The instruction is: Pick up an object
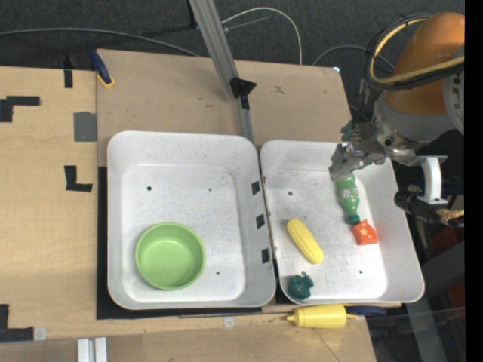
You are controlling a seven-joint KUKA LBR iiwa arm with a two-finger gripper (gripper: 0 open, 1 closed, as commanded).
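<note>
My gripper (348, 163) hangs over the far right part of the right bin (400, 277), directly above the far end of a green bottle (349, 196) with an orange cap (364, 234). The bottle lies on the bin floor, pointing toward the front. I cannot tell whether the gripper touches it. A yellow corn cob (305, 240) lies in the middle of the same bin. A small dark green toy (300, 286) sits at the bin's front left corner.
The left bin (121, 157) has a light green bowl (170, 256) in its front left. A yellow bottle (321, 317) lies on the bench just outside the right bin's front rim. A grey pole (215, 36) slants over the back of the bench.
</note>
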